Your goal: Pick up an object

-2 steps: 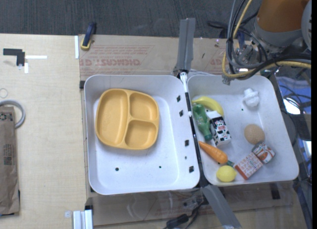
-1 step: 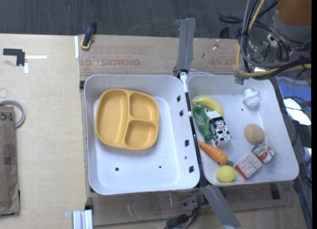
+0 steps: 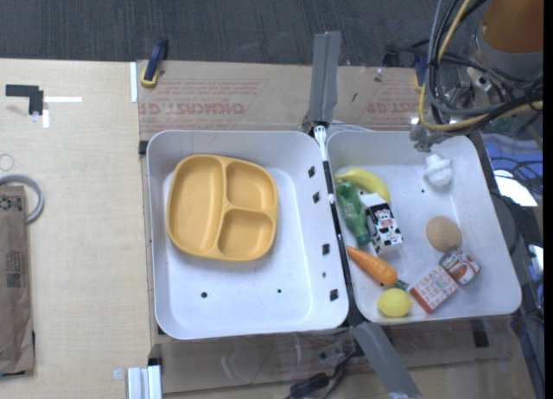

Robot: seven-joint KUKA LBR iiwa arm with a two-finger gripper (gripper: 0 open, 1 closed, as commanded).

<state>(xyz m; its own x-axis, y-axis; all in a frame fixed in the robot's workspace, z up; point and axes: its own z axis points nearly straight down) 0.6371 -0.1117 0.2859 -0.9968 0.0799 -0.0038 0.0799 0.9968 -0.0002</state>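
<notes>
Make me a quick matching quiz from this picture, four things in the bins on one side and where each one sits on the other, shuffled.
Things:
1. yellow divided plate
2. banana
3. lemon
4. carrot

Places:
A. right bin, near front edge
B. left bin
C. right bin, far-left corner
D. right bin, between the cow-print carton and the lemon

Pairs: 1-B, 2-C, 3-A, 4-D

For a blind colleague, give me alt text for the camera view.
Two white bins side by side: the left bin holds a yellow divided plate; the right bin holds a banana, carrot, lemon and cartons. The arm hangs at upper right.
</notes>
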